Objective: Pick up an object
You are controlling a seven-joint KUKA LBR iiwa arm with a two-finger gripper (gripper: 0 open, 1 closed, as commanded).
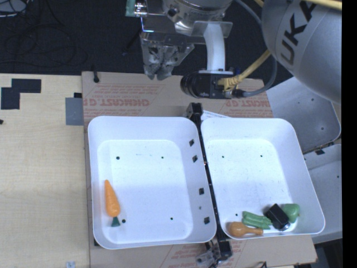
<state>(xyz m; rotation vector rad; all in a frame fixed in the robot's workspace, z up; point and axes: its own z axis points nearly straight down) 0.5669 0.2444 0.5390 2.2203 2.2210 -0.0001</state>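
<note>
An orange toy carrot with a green top lies near the front left corner of the left bin. In the right bin, at its front right corner, sit a green pod-shaped toy, a black block, a green rounded piece and an orange-tan pear-shaped toy. My gripper hangs high above the bench, behind the far edge of the left bin. Its fingers point down, are pressed together, and have nothing between them.
The two white bins share a black clip strip down the middle. They rest on a cardboard sheet on the pale bench. The big grey arm body fills the upper right, with cables near it.
</note>
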